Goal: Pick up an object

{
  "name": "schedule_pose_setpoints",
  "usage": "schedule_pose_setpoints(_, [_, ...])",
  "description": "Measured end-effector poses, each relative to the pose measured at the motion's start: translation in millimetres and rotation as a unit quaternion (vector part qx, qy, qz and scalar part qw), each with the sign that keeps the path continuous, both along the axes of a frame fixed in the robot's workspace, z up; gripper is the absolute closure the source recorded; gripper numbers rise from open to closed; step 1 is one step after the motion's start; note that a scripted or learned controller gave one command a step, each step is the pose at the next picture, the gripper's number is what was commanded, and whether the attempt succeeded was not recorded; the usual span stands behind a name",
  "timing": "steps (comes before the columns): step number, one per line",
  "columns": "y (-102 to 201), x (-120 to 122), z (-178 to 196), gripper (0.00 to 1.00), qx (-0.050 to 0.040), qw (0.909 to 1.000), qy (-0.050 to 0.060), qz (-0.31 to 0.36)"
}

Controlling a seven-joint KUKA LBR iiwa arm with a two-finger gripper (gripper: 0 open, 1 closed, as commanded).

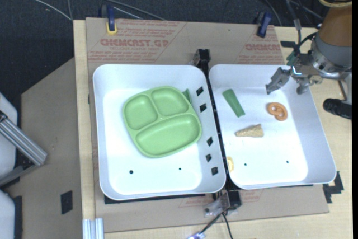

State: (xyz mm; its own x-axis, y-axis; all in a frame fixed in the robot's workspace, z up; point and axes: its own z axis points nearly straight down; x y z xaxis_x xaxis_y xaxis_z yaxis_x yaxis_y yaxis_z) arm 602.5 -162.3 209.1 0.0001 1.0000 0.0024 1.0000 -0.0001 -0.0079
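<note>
Pincer [290, 81] hovers at right bin's [313, 176] upper edge, fingers apart, nothing between them; orange ring [277, 111] lies near, at its 7 o'clock; nearest pick.

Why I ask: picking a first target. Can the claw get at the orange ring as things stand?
Probably yes. The claw hangs over the right bin, with the orange ring just below it in view, lying apart from the green stick and tan wedge.

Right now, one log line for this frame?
claw: open, over right bin, holding nothing | right bin: green block, orange ring, tan wedge | left bin: green divided plate
</note>
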Motion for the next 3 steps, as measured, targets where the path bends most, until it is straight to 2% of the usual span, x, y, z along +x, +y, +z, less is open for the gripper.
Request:
schedule_pose_setpoints(1, [-3.7, -4.6, -44.2, 0.00, -0.0002, 1.0000, -0.001, 0.000])
schedule_pose_setpoints(2, [-11.2, -7.5, -103.6, 0.00, 0.0000, 1.0000, -0.001, 0.000])
schedule_pose_setpoints(3, [-11.1, -5.2, -88.2, 1.00, -0.0007, 1.0000, -0.005, 0.000])
